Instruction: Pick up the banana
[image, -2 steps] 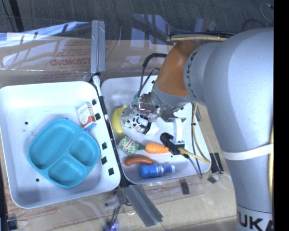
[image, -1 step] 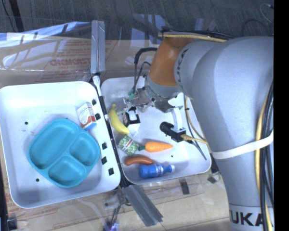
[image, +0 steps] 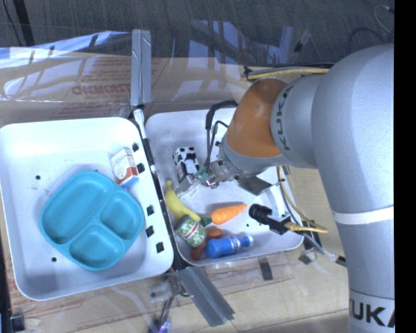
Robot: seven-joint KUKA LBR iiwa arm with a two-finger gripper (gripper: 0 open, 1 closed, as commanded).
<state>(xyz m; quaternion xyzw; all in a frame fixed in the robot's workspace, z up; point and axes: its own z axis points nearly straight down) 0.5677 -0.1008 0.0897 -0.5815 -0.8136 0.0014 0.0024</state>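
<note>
The yellow banana (image: 174,201) lies along the left wall of the right bin (image: 168,129), its lower end against a green can (image: 189,230). My gripper (image: 196,180) hangs over the middle of the right bin, just up and to the right of the banana's upper end, close to it. Nothing shows between gripper and banana, and I cannot tell whether they touch. The grey arm with its orange band (image: 255,122) covers the right side of this bin.
An orange carrot (image: 229,213), a blue bottle (image: 229,244) and a black-and-white object (image: 186,159) share the right bin. The left bin (image: 28,144) holds a blue divided plate (image: 90,217) and a small white-and-orange carton (image: 123,165).
</note>
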